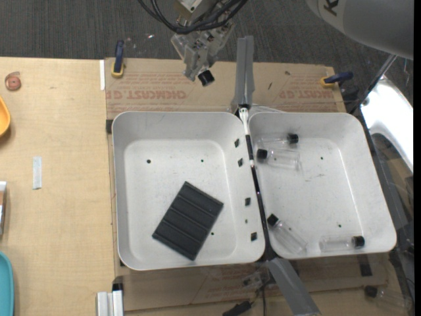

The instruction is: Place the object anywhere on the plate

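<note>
Nearest, along the front of the right bin [368, 176], lie two clear tubes with black caps [342, 243] – one by the front wall, another [284, 232] near the divider. In the left bin [122, 176] the black ribbed plate [189, 220] lies flat and askew, with nothing on it. Farther back in the right bin are two more capped tubes [279, 157]. Beyond both bins, over the cardboard on the counter [52, 124], hangs the gripper [199, 68]; its fingers look clamped on a clear tube, whose black cap [206, 78] pokes out below. I judge this the carry step – the tube is lifted but not yet over the plate. Next, the arm needs to come forward and down over the plate, then release.
</note>
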`<state>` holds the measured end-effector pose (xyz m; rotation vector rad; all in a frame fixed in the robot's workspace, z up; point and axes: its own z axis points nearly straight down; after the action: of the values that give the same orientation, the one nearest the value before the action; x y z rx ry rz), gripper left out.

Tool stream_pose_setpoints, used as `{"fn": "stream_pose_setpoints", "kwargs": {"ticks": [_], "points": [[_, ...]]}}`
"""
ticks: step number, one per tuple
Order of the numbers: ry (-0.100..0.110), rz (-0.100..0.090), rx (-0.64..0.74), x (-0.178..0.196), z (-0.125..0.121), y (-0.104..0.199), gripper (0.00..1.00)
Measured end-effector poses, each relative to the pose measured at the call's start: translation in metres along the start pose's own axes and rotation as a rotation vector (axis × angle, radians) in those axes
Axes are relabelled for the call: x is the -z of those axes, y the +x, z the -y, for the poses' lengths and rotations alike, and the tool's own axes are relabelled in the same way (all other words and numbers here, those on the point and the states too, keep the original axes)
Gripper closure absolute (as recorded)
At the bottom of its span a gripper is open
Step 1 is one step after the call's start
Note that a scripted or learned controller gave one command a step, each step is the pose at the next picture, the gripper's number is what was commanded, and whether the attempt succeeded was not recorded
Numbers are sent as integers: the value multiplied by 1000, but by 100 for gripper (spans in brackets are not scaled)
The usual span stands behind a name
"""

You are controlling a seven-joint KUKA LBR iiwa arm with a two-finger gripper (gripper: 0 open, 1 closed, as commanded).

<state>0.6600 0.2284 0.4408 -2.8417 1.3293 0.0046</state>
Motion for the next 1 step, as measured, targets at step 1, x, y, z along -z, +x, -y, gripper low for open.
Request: {"fn": "stream_pose_setpoints", "kwargs": {"ticks": [1], "points": [[2,5,-9,8,0,2,100]]}}
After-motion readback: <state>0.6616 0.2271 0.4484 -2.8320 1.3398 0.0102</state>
